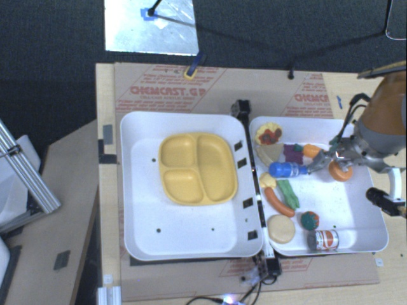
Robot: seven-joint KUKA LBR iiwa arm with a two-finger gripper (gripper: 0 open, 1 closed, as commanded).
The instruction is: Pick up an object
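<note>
A brown board [172,88] printed "CHEMCAST GP" lies under two white bins. The left bin [140,234] holds a yellow divided plate [196,168]. In the right bin [362,224], the gripper [321,162] touches a blue bottle [286,169] among toy foods.

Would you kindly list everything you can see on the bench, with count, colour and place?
left bin: 1, white, left half of bench
yellow tray: 1, yellow, three compartments, in left bin
right bin: 1, white, right half of bench
blue bottle: 1, blue, upper middle of right bin
sausage: 1, orange-red, left middle of right bin
green vegetable: 1, green, beside sausage
bun: 1, cream, lower left of right bin
can: 1, red and white, lower edge of right bin
end effector: 1, grey, over upper right bin
</note>
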